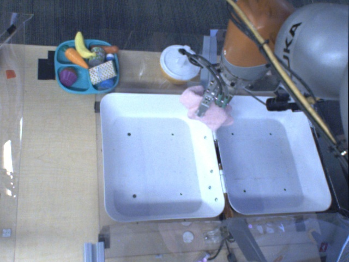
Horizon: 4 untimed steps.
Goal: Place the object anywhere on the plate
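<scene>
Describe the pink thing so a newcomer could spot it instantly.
Start at the two white bins side by side and follow the seam between them up to the far rim. There, under the arm's hand, a pink cloth drapes over the rim. It is the one soft, crumpled pink thing; the nearby yellow cup with its white lid is round and hard.

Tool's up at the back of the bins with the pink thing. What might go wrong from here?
1. The pink cloth-like object hangs under the tool over the seam between the left bin and right bin; if the grip is weak, it may fall there.
2. The blue divided plate is already crowded with toy food, so a limp object may drape over the rim.
</scene>
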{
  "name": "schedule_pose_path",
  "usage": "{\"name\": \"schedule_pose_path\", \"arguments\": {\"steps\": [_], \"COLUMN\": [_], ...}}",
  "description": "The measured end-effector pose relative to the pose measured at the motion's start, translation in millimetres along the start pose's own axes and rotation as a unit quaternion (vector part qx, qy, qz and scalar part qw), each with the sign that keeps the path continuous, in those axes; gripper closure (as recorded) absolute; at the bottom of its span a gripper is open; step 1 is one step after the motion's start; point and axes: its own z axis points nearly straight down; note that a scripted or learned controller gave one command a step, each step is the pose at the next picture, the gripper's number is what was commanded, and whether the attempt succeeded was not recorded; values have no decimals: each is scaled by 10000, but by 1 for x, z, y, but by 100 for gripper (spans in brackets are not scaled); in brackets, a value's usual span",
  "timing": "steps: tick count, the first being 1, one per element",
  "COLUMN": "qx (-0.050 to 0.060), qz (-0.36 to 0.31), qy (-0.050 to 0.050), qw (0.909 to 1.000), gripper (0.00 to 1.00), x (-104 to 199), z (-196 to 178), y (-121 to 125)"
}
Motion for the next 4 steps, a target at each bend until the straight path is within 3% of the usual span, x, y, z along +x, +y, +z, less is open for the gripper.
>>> {"name": "schedule_pose_path", "arguments": {"steps": [1, 2, 3, 4], "qx": [-5, -1, -4, -4], "qz": [-1994, -2624, -2644, -2640], "qy": [2, 13, 9, 8], "qw": [9799, 9650, 9644, 9645], "gripper": [100, 100, 100, 0], "x": [40, 91, 139, 138], "z": [-5, 11, 12, 12], "y": [19, 42, 62, 62]}}
